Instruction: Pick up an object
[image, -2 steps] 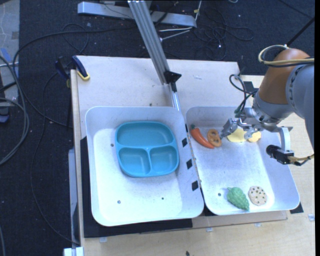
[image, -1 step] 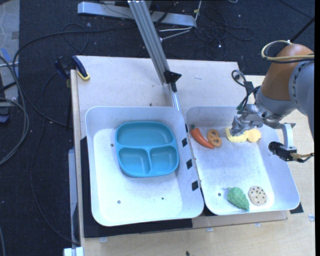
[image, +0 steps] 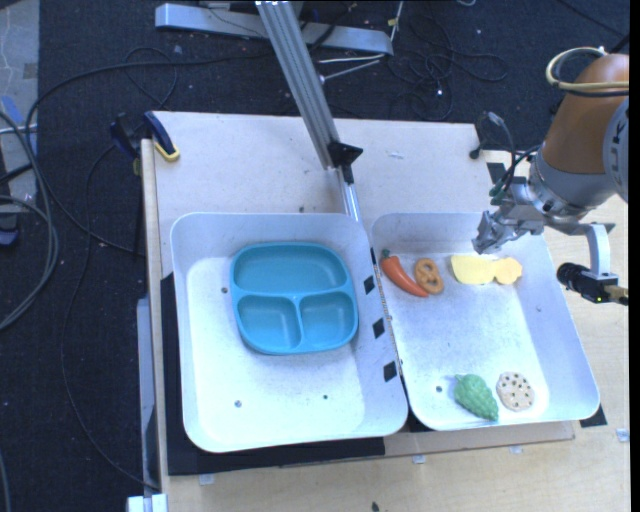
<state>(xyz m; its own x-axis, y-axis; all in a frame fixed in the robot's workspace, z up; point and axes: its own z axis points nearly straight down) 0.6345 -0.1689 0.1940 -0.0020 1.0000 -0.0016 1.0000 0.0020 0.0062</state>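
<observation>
— Where's the yellow piece (image: 478, 269)?
— Far end of the right bin (image: 560, 330), flat and smooth, long axis running left-right, just right of the pretzel (image: 429, 275) and chili (image: 404, 275).
— The arm?
— Its gripper (image: 492, 236) slants down from the right, tip just above the piece.
</observation>
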